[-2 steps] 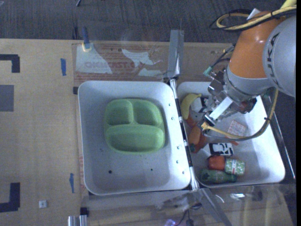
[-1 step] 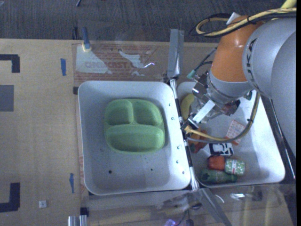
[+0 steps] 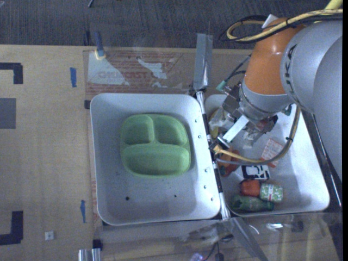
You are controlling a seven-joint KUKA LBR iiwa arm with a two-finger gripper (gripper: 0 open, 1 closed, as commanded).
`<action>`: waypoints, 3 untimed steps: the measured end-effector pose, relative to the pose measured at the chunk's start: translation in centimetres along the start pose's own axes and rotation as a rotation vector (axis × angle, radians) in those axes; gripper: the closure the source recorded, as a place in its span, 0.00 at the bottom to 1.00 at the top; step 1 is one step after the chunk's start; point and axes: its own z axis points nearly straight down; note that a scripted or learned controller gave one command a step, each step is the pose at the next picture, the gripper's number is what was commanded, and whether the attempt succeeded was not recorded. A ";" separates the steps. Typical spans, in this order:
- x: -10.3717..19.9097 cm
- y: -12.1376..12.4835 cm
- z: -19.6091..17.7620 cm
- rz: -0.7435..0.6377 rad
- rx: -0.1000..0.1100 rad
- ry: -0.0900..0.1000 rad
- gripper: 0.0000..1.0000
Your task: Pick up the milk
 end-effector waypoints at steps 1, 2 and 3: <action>-4.1 1.6 3.3 0.246 0.001 0.000 0.00; -4.1 1.7 2.4 0.246 0.002 0.000 1.00; -4.1 1.7 2.4 0.247 0.002 0.000 0.00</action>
